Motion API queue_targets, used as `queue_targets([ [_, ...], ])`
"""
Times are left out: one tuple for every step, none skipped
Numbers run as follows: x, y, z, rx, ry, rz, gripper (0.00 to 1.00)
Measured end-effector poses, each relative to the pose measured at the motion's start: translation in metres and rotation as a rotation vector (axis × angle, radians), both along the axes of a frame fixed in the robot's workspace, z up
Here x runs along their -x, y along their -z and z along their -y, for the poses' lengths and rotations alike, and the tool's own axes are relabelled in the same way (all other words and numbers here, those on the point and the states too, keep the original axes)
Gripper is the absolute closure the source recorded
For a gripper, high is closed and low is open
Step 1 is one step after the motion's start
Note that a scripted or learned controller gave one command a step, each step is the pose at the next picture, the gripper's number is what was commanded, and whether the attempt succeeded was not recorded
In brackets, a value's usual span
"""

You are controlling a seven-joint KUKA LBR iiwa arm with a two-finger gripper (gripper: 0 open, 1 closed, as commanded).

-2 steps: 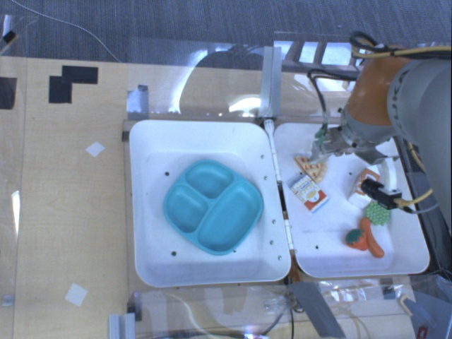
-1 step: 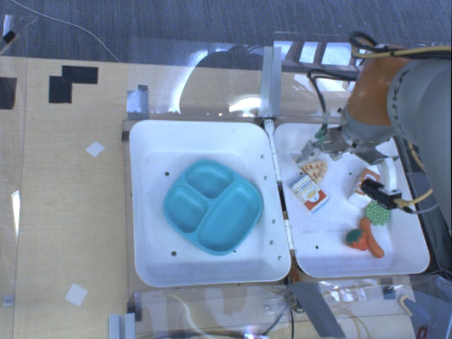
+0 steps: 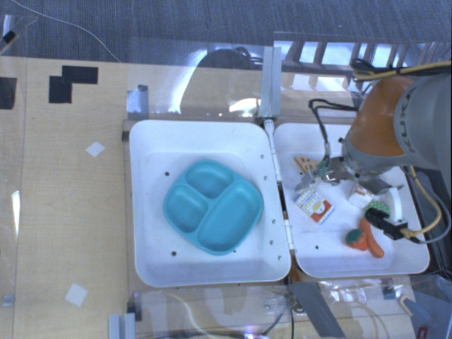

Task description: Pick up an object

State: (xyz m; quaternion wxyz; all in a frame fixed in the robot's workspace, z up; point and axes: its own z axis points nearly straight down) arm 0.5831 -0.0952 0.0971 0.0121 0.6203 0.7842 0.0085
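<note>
The tool (image 3: 319,174), its grip state impossible to tell, hovers over a small flat snack packet (image 3: 314,205) in the right bin (image 3: 417,263), probably light, thin and slippery, best pinched across its short edges.

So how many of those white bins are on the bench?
2. The left bin holds a blue divided plate. The right bin holds small items, among them a carrot, with the arm over its far side, perhaps hiding more.

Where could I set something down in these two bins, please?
Left bin: bare floor rings the blue divided plate, widest along its left wall and front corners. Right bin: crowded around the hand, juice carton and toy carrot; only the front-left corner is bare.
</note>
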Motion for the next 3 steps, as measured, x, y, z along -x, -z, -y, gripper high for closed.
queue_targets([
  [-0.080,0.010,0.028,0.000,-0.015,-0.022,0.00],
  [-0.083,-0.004,0.026,0.003,-0.022,-0.014,1.00],
  [-0.065,0.009,0.071,0.005,-0.248,-0.022,1.00],
])
